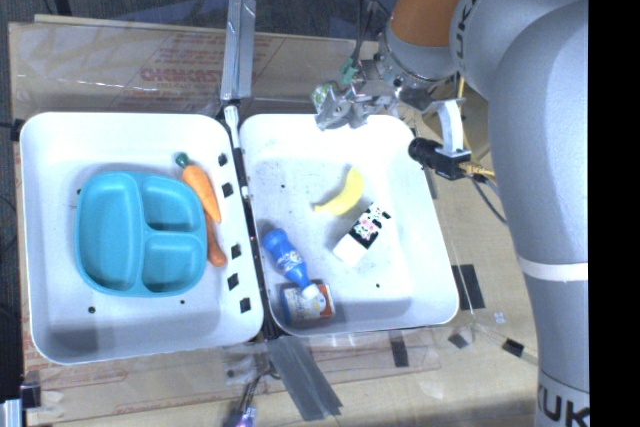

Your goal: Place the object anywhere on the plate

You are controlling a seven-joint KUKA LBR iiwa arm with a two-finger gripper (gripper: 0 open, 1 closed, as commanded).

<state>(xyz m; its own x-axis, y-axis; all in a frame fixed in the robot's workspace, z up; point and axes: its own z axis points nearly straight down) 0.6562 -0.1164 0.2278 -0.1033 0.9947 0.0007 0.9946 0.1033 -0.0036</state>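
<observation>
**Gripper parked over far rim of right bin, pick not yet made**

I see the arm coming in from 3 o'clock, its bulk covering the right side of the bench. The left bin holds the blue plate, sectioned, with a carrot lying along its 3 o'clock edge, touching or nearly so. The right bin holds a banana near centre, a small carton just beside it at 5 o'clock, a blue bottle and a small cup toward 7 o'clock.

The gripper sits at 12 o'clock above the right bin's far rim, nothing visible in it; I cannot tell whether it is released or clenched.

Judgement: which object is meant is unclear. The banana looks the easiest pick, with open floor around it except on the carton side. Descend straight, grip across the narrow width. Carry over the divider wall between bins with clearance, and release over the plate's large left section, away from the carrot.
</observation>
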